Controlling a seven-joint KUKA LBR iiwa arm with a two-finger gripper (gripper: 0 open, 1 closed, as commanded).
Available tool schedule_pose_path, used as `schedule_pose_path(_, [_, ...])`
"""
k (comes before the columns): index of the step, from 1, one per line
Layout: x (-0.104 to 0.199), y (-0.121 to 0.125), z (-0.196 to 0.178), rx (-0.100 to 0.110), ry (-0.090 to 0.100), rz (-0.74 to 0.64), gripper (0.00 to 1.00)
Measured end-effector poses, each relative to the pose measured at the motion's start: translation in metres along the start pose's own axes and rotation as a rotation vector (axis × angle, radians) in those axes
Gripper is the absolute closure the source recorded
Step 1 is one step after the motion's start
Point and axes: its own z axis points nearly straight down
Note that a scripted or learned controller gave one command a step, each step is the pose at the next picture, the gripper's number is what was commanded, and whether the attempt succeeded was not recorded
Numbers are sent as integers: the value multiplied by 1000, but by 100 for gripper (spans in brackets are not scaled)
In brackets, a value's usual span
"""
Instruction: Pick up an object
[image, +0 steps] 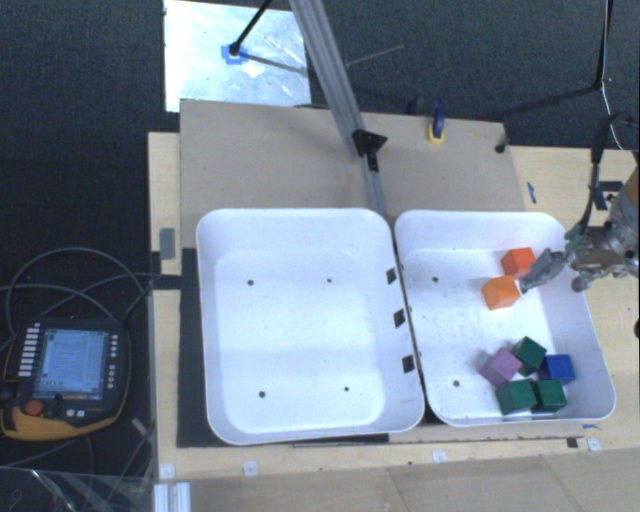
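Over on the right side of the worktop (300, 150), the arm comes in from the edge and the hand (528, 283) sits low over the right bin (440, 400), its grey fingers (545, 268) slanting down and leftward toward two orange blocks. The nearer orange block (501, 292) lies right at the fingertips, touching or just beside them, but whether it is actually pinched between the fingers I cannot tell, and whether the hand is open or closed I cannot tell either. The second orange block (517, 261) rests just above it, close to the finger's upper side. Down in the bin's near right corner there's a tight cluster: a purple block (500, 366), a dark green block (529, 353) beside it, a blue block (558, 368) to the right, and two more green blocks (517, 397) packed along the front wall. The left bin (215, 300) sits alongside, the two bins touching along their shared edge. A metal pole (335, 75) slants across the top of the board, and a teach pendant (66, 378) with a lit screen lies on the dark floor at far left, cables looping around it
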Motion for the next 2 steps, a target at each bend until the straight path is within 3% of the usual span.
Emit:
schedule_pose_path(1, [0,0,0,-1,0,1,0])
schedule_pose_path(2, [8,-6,51,4,1,2,0])
